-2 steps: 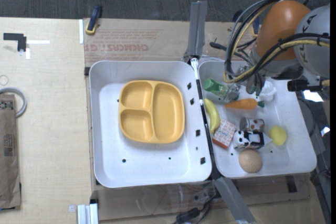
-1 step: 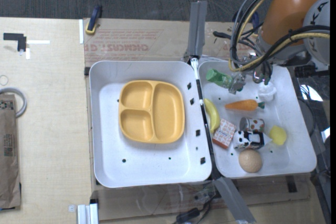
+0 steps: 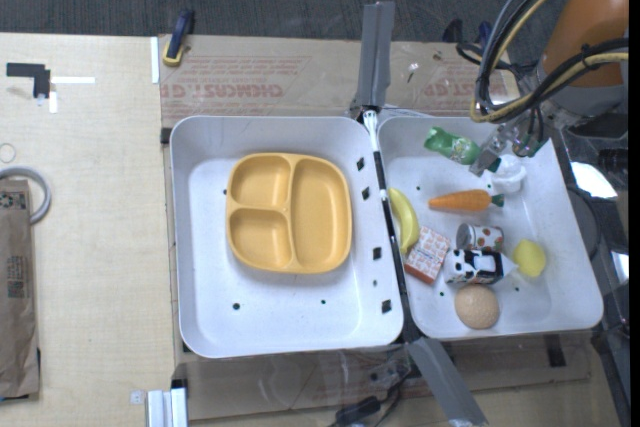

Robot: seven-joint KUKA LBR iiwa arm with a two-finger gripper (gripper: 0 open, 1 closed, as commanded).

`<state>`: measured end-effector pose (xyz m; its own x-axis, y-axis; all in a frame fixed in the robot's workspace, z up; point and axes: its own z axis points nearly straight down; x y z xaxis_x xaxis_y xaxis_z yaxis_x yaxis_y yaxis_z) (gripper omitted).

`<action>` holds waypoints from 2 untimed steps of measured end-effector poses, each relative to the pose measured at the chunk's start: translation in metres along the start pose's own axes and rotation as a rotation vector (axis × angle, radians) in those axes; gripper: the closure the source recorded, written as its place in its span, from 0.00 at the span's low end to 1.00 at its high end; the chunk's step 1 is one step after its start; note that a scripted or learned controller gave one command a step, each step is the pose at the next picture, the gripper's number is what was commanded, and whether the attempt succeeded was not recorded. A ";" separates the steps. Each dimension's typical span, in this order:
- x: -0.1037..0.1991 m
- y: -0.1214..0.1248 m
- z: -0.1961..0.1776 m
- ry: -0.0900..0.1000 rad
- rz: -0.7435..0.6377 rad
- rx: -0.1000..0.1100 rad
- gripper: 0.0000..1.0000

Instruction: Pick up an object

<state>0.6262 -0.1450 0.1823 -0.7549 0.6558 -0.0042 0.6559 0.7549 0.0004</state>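
Altogether, seven objects are counted in the right bin [image 3: 575, 245]: one green packet [image 3: 450, 145], one carrot [image 3: 462, 202], one banana [image 3: 404, 218], one small box [image 3: 426, 255], one cow figure [image 3: 476, 264], one lemon [image 3: 530, 258] and one brown ball [image 3: 477, 307]. One yellow divided plate [image 3: 290, 213] is seen in the left bin [image 3: 200, 315]. The tool [image 3: 505, 158] is held over the right bin's far part, beside the packet; whether its fingers are apart cannot be told.

The arm [image 3: 590, 25] is seen entering from the two o'clock corner of the view, its orange band lying uppermost with dark and yellow cables looped over it toward eleven o'clock. From the band, the grey wrist is angled down toward eight o'clock. The gripper [image 3: 505, 160] is carried low at the end of the wrist; whether its fingers are spread or closed cannot be made out.
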 end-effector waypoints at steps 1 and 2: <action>0.018 0.032 0.092 0.009 0.165 0.007 1.00; 0.007 0.025 0.026 -0.001 -0.142 -0.001 1.00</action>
<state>0.6372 -0.1218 0.1560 -0.8403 0.5421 -0.0050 0.5421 0.8403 0.0011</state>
